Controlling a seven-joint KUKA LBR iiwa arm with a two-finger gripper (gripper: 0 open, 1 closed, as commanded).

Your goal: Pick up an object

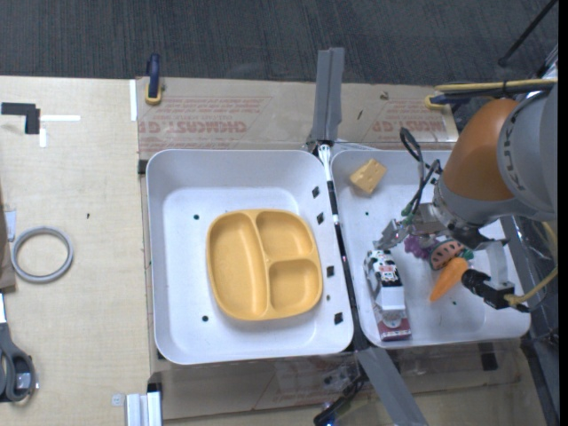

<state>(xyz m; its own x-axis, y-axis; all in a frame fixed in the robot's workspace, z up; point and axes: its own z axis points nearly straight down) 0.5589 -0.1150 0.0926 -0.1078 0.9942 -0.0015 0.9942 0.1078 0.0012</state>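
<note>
I see the arm (497,162) reaching in from the right, its orange band over the right bin (390,216). The claw (410,233) sits low inside that bin, about midway along it, near a purple piece (415,247) and just left of a carrot (448,276). I cannot tell how the claw is set; the wrist and cables cover most of it, and I see nothing clearly caught in it.

The things to pick from all lie in the right bin. A tan sponge-like block (367,176) rests near the far left corner, well apart from the claw. A small black-and-white toy (383,270) lies beside the bin's left wall, and just below it a flat packet (392,313) with a red end points toward the near edge. The carrot lies tilted, tip toward the near side, with a brownish piece (444,254) touching its top end.

The left bin (173,264) holds a yellow divided plate (264,264), three compartments, sitting flat near the middle.

On the table (80,327) left of the bins I see a grey tape ring (40,254) and, near the lower edge, scissors (16,371).
</note>
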